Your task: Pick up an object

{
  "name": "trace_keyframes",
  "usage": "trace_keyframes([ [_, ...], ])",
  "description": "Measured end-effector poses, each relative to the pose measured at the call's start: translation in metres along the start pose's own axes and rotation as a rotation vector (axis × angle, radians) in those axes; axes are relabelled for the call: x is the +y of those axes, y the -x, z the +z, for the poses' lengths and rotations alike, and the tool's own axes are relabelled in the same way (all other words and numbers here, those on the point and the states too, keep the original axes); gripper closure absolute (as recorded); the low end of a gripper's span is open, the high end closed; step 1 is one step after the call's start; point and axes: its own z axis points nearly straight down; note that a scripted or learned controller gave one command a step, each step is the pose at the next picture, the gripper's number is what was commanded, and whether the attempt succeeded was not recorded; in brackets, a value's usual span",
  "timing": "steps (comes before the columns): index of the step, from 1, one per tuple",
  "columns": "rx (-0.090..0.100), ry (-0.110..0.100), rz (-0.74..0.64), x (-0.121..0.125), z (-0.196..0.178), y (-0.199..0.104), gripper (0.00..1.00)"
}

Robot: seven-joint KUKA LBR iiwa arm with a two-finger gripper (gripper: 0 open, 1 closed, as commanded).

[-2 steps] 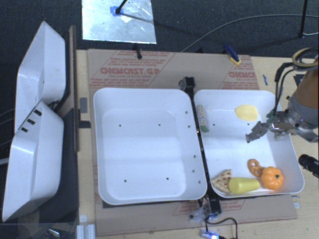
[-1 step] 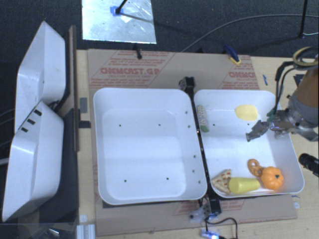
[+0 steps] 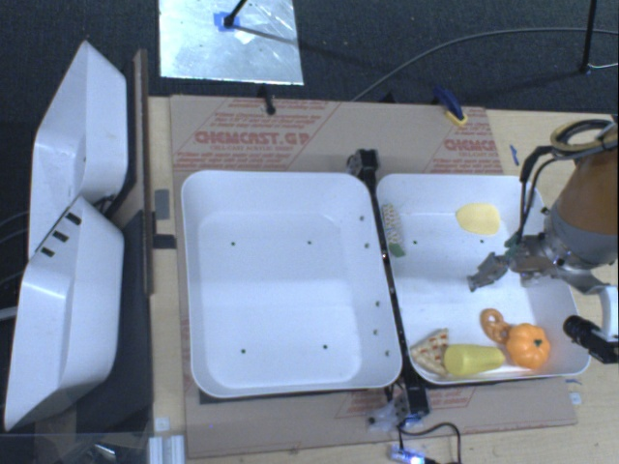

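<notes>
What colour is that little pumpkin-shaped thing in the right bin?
Orange; the toy pumpkin shows clearly in the overhead camera view.

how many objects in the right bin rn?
6: yellow disc at the back, corn cob along the left wall, pretzel, pumpkin, yellow pepper, pizza slice in front. Arm may hide more.

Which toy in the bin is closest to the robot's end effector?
The small orange pretzel-shaped toy is nearest the end effector; the round orange pumpkin lies farther.
</notes>
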Motion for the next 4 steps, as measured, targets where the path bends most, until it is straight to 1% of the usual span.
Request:
trace_keyframes([
  [1, 0.0, -0.001, -0.001, 0.002, 0.062, 0.001, 0.0],
  [2, 0.0, 0.004, -0.001, 0.002, 0.07, 0.001, 0.0],
  [3, -0.001, 0.006, 0.0, 0.003, 0.059, 0.002, 1.0],
  [4, -0.002, 0.009, -0.001, 0.006, -0.003, 0.007, 1.0],
])
